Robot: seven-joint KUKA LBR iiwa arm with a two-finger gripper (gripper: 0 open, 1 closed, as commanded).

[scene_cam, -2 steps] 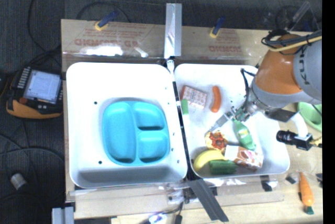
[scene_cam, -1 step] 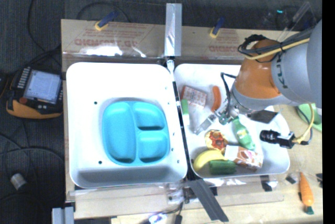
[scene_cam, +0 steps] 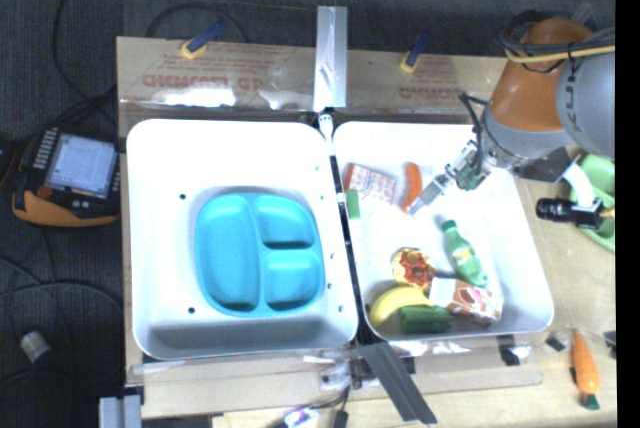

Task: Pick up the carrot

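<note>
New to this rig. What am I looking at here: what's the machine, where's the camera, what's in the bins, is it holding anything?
One camera, fixed above the bench, looks down at a slant. The grey and orange shape at the right is a robot arm; its pincer reaches into the right bin. Its job is to pick up the carrot, the small orange piece right beside the pincer's tip. I see nothing between its fingers, and the view is too coarse to tell whether they touch the carrot. The right bin also holds a green bottle, a banana and some packets. The left bin holds a blue tray with compartments.
</note>
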